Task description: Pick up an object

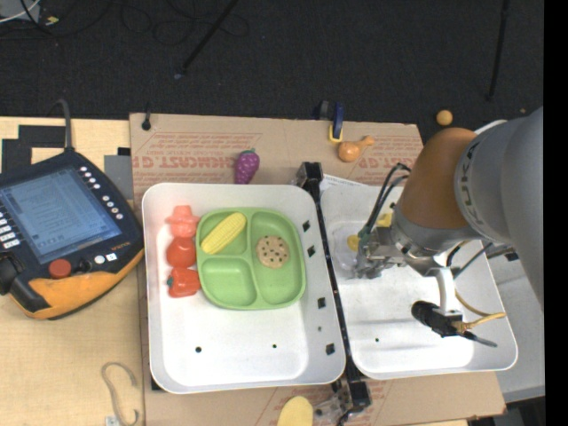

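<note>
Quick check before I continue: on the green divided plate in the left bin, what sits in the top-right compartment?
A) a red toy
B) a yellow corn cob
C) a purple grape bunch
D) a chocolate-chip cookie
D: the cookie lies in the top-right compartment of the green plate; the corn cob fills the top-left one.
</note>
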`<state>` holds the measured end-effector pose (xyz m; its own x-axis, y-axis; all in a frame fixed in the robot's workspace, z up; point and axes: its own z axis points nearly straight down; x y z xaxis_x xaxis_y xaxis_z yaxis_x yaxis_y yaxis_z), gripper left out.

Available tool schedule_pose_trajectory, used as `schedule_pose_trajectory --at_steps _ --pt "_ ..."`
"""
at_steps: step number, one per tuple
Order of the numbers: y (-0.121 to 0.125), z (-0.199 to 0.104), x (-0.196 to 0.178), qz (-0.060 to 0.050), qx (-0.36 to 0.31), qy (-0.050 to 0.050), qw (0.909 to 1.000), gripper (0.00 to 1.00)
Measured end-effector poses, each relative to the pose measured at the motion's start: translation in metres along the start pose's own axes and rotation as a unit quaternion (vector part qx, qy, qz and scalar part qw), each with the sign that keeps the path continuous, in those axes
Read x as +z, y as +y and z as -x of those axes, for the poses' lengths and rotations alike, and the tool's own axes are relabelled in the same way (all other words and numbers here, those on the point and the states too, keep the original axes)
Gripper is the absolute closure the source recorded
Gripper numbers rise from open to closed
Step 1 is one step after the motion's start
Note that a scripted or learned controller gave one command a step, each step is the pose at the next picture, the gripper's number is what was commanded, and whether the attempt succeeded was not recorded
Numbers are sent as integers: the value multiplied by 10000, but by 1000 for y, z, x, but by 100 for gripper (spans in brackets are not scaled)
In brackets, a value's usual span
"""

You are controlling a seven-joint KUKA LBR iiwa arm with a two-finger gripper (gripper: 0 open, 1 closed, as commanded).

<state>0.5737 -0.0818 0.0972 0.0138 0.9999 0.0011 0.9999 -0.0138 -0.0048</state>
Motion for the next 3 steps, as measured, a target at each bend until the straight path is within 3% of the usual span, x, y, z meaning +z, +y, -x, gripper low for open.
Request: schedule_pose_trajectory --at_steps 3 --pt "4 16 -133 33 -39 -5 10000 100"
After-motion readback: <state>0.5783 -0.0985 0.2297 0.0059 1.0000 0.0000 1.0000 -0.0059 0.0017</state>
